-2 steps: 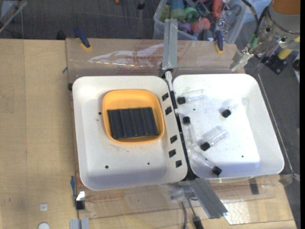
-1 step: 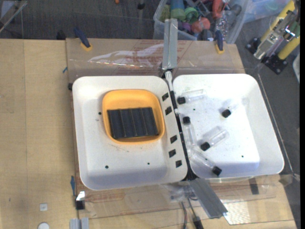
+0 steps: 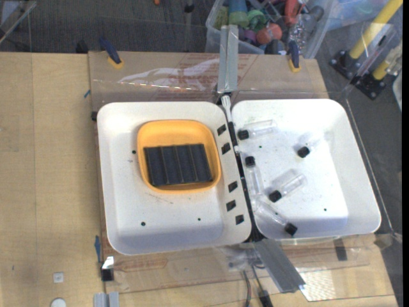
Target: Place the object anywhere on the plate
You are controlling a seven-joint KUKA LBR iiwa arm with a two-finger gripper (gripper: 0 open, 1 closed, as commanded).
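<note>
An orange plate [image 3: 146, 137] with rounded corners sits in the upper middle of the left white bin [image 3: 121, 203]. A black ribbed rectangular object [image 3: 177, 164] lies flat on the plate, covering most of its floor. It sits slightly toward the plate's near edge. In the right white bin [image 3: 345, 190] lie several clear tubes with black caps, among them one at the back left [image 3: 255, 130], one in the middle [image 3: 287, 185] and one near the front [image 3: 278, 221].
A row of black tabs [image 3: 230, 168] runs along the seam between the bins. A grey metal bar [image 3: 227, 62] stands behind the seam. A clear box of colourful toys [image 3: 268, 11] sits at the back, and a yellow-and-black stand [image 3: 377, 24] at the far right.
</note>
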